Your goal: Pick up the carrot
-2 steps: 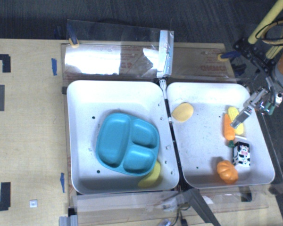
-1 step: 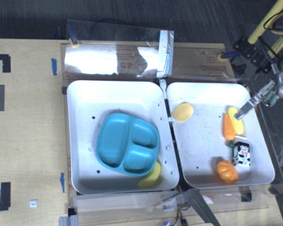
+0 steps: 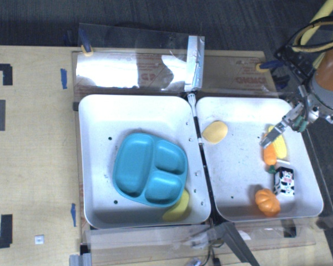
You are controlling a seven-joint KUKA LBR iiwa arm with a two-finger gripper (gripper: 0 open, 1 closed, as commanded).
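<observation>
Camera view: your gripper (image 3: pixel 268 138) over right bin (image 3: pixel 238 204), tips at carrot's (image 3: pixel 273 151) upper end. Can't tell how far open it is, or if it has hold. Carrot lies by bin's right wall, above cow-print carton (image 3: pixel 284 182) & orange fruit (image 3: pixel 267 201). Blue tray (image 3: pixel 149 168) in left bin (image 3: pixel 94 148).

A blue tray (image 3: pixel 150 169), an orange carrot (image 3: pixel 270 155), white bins (image 3: pixel 94 121).

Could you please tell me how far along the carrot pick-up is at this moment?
Done: the pincer has reached the right bin, at the carrot's upper end. In hand: closing in on the carrot, which lies on the bin floor beside a yellow piece. Left: a confirmed grasp and the lift.
</observation>
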